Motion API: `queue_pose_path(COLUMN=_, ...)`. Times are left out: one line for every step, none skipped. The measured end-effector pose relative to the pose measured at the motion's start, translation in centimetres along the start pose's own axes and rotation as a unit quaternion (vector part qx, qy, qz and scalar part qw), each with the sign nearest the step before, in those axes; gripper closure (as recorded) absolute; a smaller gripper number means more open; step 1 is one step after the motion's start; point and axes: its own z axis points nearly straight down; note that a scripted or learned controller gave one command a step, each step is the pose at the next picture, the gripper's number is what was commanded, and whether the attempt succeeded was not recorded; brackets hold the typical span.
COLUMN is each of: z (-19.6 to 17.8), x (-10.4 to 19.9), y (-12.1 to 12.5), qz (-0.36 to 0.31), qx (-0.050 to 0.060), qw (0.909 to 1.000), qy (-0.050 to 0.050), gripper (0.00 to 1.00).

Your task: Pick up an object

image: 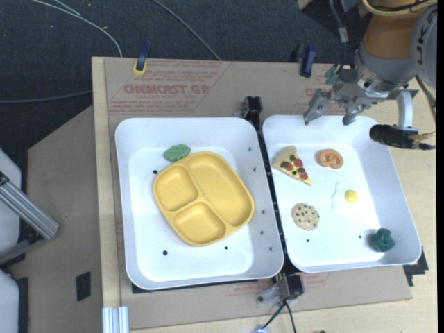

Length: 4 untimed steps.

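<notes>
The hand [328, 113] hangs over the far edge of the right bin [399, 186], fingers spread wide with nothing between them. In that bin lie a pizza slice [292, 165], pretzel [330, 159], fried egg [347, 197], cookie [304, 216] and, at the near right corner, a green piece [381, 240]. The left bin [132, 207] holds a yellow divided plate [202, 197] with a green leaf [177, 152] touching its far edge.

Bright, even overhead light; white bins [132, 207] nearly blown out, soft short shadows, mild overall softness, dark floor [55, 19] grainy.
</notes>
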Motion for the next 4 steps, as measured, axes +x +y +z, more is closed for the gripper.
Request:
queue_pose_path(z=-0.9, x=0.0, y=0.2, qz=-0.001, qx=-0.007, qw=1.0, qy=-0.001, gripper=0.0)
queue_pose_path(z=3.5, x=-0.1, y=0.9, qz=-0.001, qx=-0.006, qw=1.0, qy=-0.001, gripper=0.0)
queue_pose_path(z=9.7, x=-0.2, y=0.6, qz=-0.001, qx=-0.005, qw=1.0, qy=-0.001, gripper=0.0)
queue_pose_path(z=14.1, x=-0.1, y=0.7, qz=-0.001, qx=-0.007, qw=1.0, qy=-0.001, gripper=0.0)
